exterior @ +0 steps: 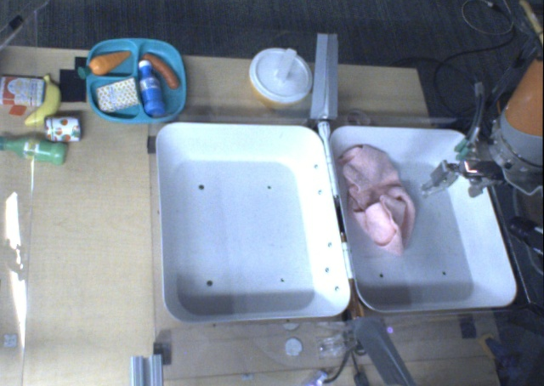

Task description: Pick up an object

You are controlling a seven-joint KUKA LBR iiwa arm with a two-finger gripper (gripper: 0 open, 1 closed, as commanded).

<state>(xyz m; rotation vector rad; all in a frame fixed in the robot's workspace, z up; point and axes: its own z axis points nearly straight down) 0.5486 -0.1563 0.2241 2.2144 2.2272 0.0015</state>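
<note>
Bench was a wooden top (85,248) carrying two white bins side by side, dark floor behind it.

Nearest you: the left bin (246,223), bare floor inside. The right bin (429,223) held the only candidate, a crumpled pink cloth (378,197), lying on the bin's left half, close to the divider wall.

The gripper (455,172) hung over the right half of the same bin, just beside the cloth but apart from it. You couldn't tell whether it was released or clenched: too small and blurred. Nothing was visibly in it.

My read on risks:
- Cloth is limp and lumpy. A descent from where the gripper sat would likely land on bare bin floor to the cloth's right, and the close would catch nothing.
- A shallow pinch might grab only a fold, and the cloth could slide out on the lift.
- Cloth sits near the divider, so a lateral correction that overshoots could knock the bin wall.

Further back, well clear of the reach: a white lidded cup (280,76) behind the bins, a blue divided tray (136,78) with toy food, and a banana (47,102), small can (63,128) and green bottle (36,150) at the far left. Nothing stood between gripper and cloth.
</note>
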